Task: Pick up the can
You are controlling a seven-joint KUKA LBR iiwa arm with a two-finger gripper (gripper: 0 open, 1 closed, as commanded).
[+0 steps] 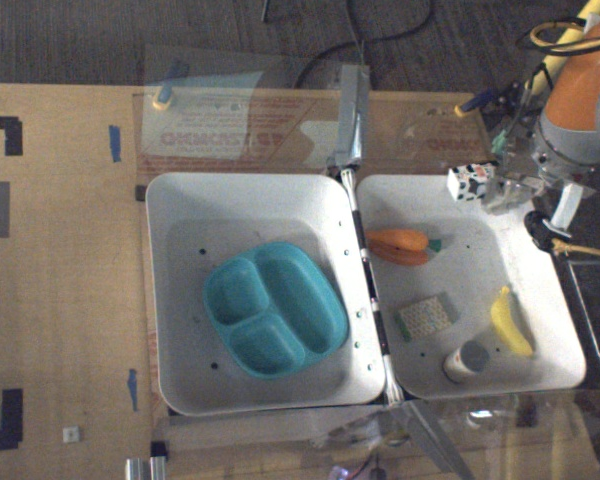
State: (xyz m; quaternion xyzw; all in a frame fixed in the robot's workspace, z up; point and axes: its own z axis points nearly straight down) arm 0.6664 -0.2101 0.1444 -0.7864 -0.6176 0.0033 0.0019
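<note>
Can in right bin — teal tray in left; jaws' state unclear.

Dark floor; tan bench; black cable.

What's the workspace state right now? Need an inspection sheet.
Surface: two white bins side by side; left bin, right bin.
Job's things: can near the right bin's front edge, free of the arm.
Clutter: teal divided plate in left bin; carrot, sponge, banana in right bin; spotted cube at its far rim.
Grippers: gripper over the right bin's far right corner, away from the can; finger state unclear.
Cables: black cable on the floor beyond the bench.
Surroundings: blue tape on the bench.
</note>
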